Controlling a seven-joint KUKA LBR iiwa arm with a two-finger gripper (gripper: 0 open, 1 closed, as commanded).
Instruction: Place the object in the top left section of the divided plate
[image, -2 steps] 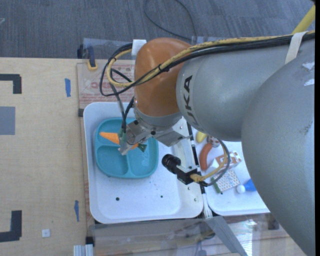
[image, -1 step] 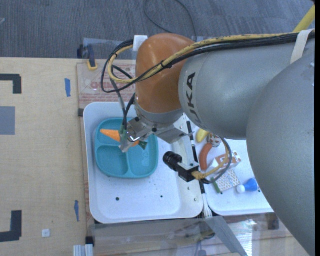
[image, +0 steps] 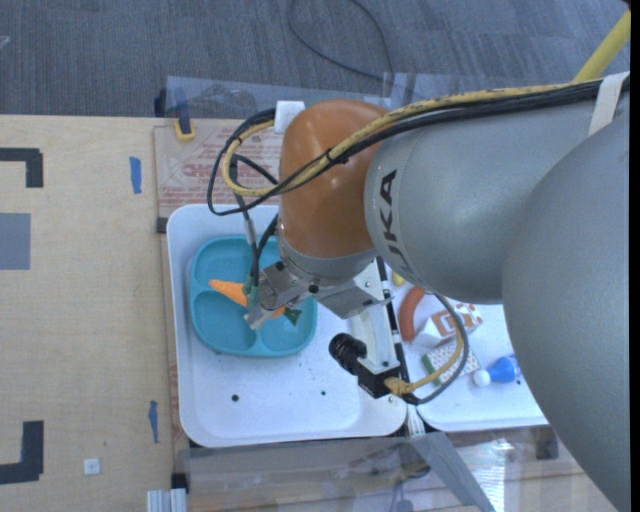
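From the camera above the bench, the grey arm (image: 480, 190) reaches in from the right and hangs its orange band over the left bin (image: 210, 400). In that bin sits a blue divided plate (image: 215, 320), and the gripper (image: 262, 305) is low over the plate's middle, right above the ridges between the sections.

The object is a small orange carrot (image: 230, 291) (a toy one, by the look of it). It lies inside the plate, close to the middle ridge, its pointed end aimed left and its thicker end running under the gripper. Its long axis runs roughly left to right across the picture, dipping a little toward the right.

Whether the fingers are spread or closed around the carrot's thick end I cannot tell; the wrist and cables cover that spot.

My reading is that the placing step is in hand, with the carrot at or near the plate floor. The next move calls for checking that the carrot rests fully in the top left section, not across the ridge, then letting go and lifting straight up so that nothing drags it out.

The right bin (image: 500, 415) holds a few other small items.
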